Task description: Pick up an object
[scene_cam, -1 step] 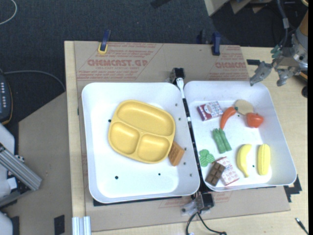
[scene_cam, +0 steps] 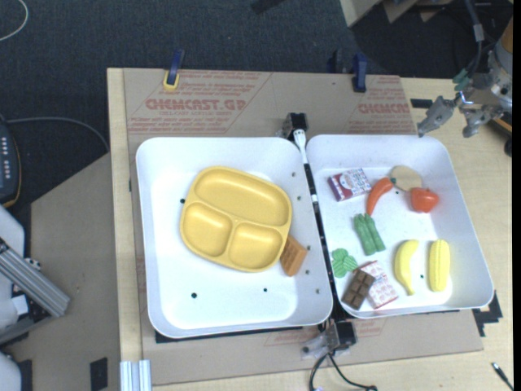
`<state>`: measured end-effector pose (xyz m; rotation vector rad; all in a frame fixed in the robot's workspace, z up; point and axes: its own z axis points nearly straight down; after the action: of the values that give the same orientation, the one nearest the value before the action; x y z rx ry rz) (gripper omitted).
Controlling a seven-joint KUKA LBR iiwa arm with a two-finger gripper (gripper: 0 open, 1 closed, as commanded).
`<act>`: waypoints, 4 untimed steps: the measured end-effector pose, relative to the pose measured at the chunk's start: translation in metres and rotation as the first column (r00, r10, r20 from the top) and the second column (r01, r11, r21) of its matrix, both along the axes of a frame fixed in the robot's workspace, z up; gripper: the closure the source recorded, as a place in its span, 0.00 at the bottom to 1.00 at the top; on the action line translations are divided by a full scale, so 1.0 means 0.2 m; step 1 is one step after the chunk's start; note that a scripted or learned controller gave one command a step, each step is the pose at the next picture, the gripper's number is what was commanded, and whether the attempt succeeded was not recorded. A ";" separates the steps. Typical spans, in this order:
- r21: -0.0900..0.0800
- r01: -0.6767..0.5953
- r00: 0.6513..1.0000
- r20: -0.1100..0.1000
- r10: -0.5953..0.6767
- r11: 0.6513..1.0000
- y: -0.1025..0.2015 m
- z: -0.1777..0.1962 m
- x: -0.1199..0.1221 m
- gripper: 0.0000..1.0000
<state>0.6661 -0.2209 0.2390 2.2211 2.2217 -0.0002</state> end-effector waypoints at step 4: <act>0.017 -0.001 1.000 -0.018 0.001 1.000 0.07 -0.73 0.12 0.00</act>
<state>0.6904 -0.2074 0.0928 2.2374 2.2404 -0.0018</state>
